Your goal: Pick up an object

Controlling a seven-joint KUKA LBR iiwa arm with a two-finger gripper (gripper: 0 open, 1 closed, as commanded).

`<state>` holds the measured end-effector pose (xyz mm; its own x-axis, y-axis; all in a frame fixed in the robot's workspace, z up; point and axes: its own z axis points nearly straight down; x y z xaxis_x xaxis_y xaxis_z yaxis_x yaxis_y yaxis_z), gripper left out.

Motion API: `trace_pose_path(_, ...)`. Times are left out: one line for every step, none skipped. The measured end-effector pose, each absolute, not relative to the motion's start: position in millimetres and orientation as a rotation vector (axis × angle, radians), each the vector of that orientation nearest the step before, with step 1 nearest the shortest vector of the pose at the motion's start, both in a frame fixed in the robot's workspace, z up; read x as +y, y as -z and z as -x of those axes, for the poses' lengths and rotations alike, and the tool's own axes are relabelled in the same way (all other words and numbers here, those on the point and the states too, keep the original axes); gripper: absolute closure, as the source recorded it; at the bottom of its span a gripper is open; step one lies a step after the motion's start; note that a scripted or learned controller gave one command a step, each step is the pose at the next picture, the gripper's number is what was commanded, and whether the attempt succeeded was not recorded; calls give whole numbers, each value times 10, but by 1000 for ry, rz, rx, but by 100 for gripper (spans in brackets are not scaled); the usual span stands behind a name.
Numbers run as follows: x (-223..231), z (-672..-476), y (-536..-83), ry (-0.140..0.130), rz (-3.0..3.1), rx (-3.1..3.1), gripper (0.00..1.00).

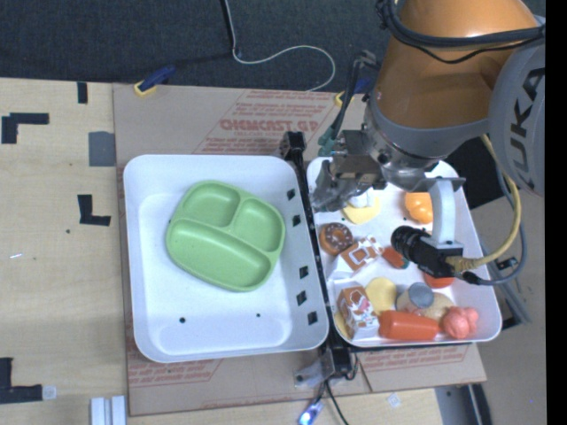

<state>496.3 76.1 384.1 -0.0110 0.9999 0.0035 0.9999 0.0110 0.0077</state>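
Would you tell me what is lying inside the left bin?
One green divided plate lies tilted in the left bin. Whatever is beneath the plate is covered.

Left bin [146, 237]: holds the divided plate [227, 234].
Right bin [478, 299]: holds the toy foods [390, 299], beside the left bin.
End effector [341, 189]: over the right bin's rear-left corner.

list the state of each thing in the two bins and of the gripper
green divided plate: right way up in the left bin, nothing on it
right bin: crowded with toy food
donut: lying flat
orange-red carrot: on its side at the near edge
gripper: low over the right bin's far left corner, grip not visible
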Motion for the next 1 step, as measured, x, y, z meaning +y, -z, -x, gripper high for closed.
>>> trace_pose_path(689,-4832,-3914,0,-2219,2224,100)
